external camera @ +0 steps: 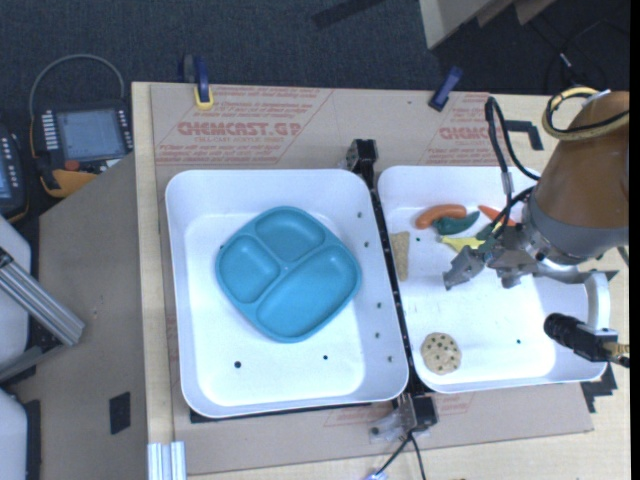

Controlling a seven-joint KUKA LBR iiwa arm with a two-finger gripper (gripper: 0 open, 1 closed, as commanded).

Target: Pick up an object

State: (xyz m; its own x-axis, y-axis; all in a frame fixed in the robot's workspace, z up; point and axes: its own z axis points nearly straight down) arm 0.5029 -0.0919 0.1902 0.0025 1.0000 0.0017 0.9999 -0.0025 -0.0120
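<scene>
Roughly left to right, from where I stand:

Left bin: the shallow white left-hand bin [190,298] carries one thing, a sky-blue plastic plate with three compartments [288,272], lying flat near its middle, well apart from the arm.

Divider: a pale tan flat rectangular piece [401,255] lies just inside the shallow white right-hand bin [500,368], against the wall shared with the left bin.

Front of right bin: a round speckled biscuit-like toy cookie [440,352] sits near the front edge, toward the left, apart from everything else.

Back of right bin: a small orange sausage-shaped toy [442,215] lies with its long axis running left to right; just beside it to the right is a cluster of small yellow, green and red toy pieces [468,232], partly hidden by the arm.

Gripper: the grey two-finger gripper [482,264] hangs low over the middle of the right bin, the grey arm with its orange band [590,183] behind it on the right.

Fingers: spread and released, with nothing between them.

Key relation: the cluster lies immediately behind the fingertips and the orange toy just behind and left; the cookie is farther, toward the front. My guess is the nearest pick is the cluster.
</scene>
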